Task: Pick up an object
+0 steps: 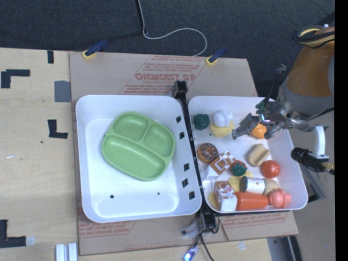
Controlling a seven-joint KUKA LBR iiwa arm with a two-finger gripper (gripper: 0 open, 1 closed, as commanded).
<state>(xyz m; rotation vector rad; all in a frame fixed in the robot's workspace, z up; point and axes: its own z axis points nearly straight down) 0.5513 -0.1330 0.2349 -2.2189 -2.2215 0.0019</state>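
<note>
The pincer [253, 125] pinches an orange toy [260, 130] just above the right bin [297, 162]; lifting clear remains.

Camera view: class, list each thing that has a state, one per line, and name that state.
Gripper: over the right bin, an orange piece at its fingers.
Green divided plate: right way up, in the left bin.
Donut: lying flat.
Carrot: on its side.

A green divided plate [139, 145] lies in the left white bin [92, 200]. Both bins rest on a cardboard sheet [163, 75] held by blue-and-yellow clamps [95, 48].
</note>
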